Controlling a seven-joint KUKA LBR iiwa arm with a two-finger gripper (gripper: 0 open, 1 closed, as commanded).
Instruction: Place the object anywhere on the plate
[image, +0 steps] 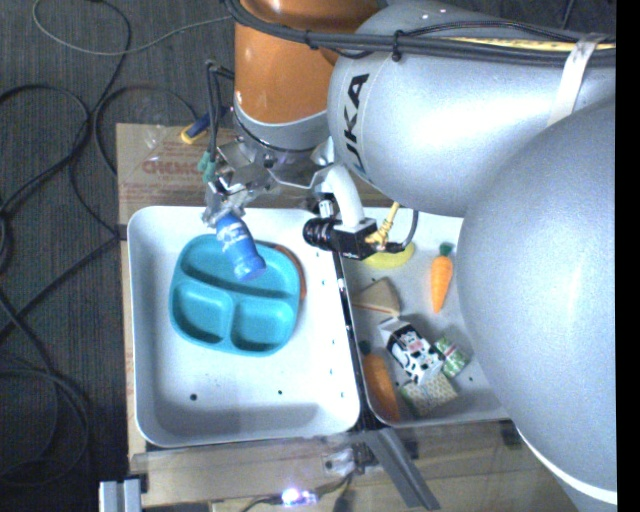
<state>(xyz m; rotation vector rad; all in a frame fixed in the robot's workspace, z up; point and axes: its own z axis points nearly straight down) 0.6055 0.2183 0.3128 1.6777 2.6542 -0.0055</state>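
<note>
I note the grey arm (470, 130) filling the right of the scene, its orange band at the far edge. The left white bin (160, 400) holds a blue three-compartment plate (235, 298). The gripper (224, 205) sits above the plate's far edge, its fingers closed around a small blue bottle (240, 250) with white label markings, tilted, its lower end over the plate. The right bin holds a carrot (441, 281) and a cow-patterned carton (411, 352).
</note>
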